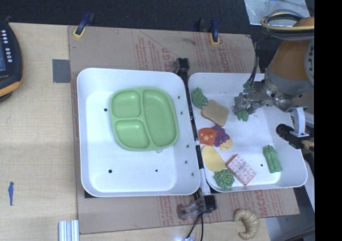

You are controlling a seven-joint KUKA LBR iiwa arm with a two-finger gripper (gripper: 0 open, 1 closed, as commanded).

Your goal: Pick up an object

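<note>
One end effector clenched on a green toy, right bin.

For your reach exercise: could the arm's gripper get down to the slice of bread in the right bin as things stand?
Probably yes. The bread slice lies flat with its top uncovered, and the gripper sits just to its right in the same bin, with only bare floor between them.

Arm cut by the right edge; dark green item half hidden beneath the fingers.
</note>
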